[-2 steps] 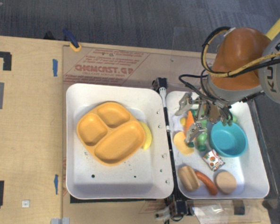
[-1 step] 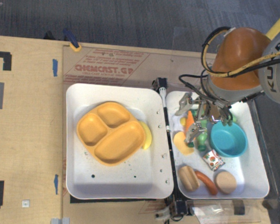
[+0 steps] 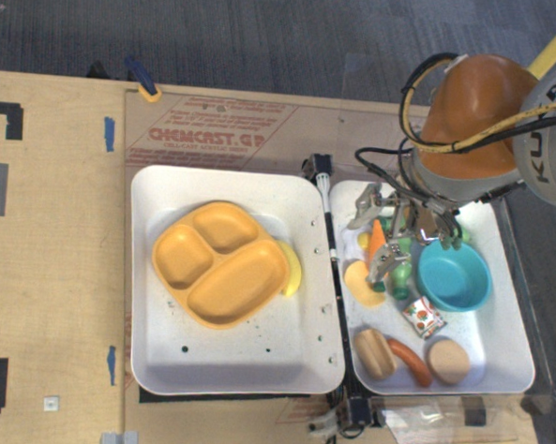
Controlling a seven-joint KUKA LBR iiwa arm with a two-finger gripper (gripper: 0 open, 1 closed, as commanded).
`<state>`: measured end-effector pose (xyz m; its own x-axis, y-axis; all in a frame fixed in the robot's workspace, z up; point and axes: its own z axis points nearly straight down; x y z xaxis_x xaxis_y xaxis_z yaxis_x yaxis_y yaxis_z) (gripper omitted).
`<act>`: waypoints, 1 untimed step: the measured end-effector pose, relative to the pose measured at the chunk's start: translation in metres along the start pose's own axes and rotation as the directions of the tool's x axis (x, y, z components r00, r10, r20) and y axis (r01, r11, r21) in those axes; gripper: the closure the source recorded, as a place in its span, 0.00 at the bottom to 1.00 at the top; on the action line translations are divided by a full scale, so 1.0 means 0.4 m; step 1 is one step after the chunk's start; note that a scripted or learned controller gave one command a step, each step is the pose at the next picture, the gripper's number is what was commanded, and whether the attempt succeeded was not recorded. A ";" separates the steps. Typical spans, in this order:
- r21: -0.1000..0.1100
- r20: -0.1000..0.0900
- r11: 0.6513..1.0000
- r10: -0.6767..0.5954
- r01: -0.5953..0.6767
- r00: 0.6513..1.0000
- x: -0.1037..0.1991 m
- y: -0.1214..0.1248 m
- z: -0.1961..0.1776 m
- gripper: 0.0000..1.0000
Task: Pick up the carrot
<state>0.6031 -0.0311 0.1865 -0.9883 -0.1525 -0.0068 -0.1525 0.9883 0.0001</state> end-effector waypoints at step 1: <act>-0.002 -0.009 0.992 -0.126 0.126 0.992 0.023 -0.162 0.194 0.00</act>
<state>0.6043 -0.0964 0.1087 -0.9613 -0.2755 0.0025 -0.2755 0.9613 0.0011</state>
